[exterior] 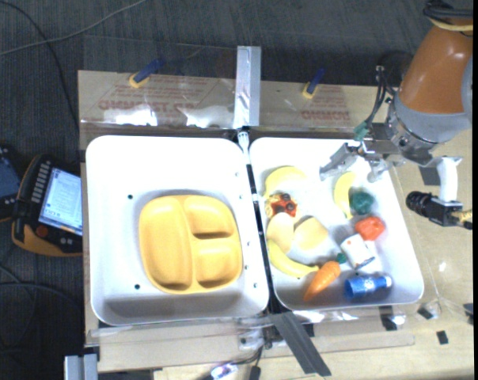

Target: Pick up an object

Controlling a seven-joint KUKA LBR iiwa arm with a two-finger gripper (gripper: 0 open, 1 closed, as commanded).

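The arm's hand (356,160) hangs with fingers spread and holding nothing over the far right part of the right white bin (409,279), just above a green toy (361,202); an orange plastic carrot (324,279) lies at the near side

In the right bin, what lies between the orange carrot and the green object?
In the camera view, between the carrot and the green object lie a white block and an orange-red object, roughly in line.
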